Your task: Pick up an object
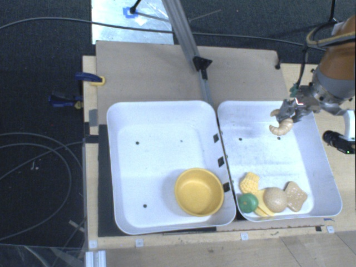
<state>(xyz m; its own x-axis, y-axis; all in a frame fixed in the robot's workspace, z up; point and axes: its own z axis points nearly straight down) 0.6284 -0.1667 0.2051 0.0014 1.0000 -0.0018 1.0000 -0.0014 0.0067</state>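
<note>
A dark carpeted floor with loose black cables surrounds a pale brown bench surface [150,71], seen from above at a slant. On it sit two shallow white plastic bins side by side, and everything below is placed relative to the right-hand white bin [261,149].

The left-hand white bin [150,143] touches its left wall. A round yellow plastic bowl [199,191] rests in that left bin's near corner, just beside the shared wall.

The grey robot arm with an orange band [336,74] reaches in over the right bin's far right corner. Its gripper [292,109] hangs above that corner, tilted toward the bin's middle. A curved tan object shaped like a cashew or croissant [281,127] sits directly under the gripper tips, touching or nearly touching them. Whether the gripper is closed on it or merely above it cannot be told.

Along the right bin's near wall lies a cluster: a beige rounded lump [275,199], a tan waffle-like biscuit [296,196], a yellow ridged piece [250,182] and a small green ball [248,202].

The curved object is the likely target. Its long axis runs roughly left to right across the bin, immediately below the gripper.
</note>
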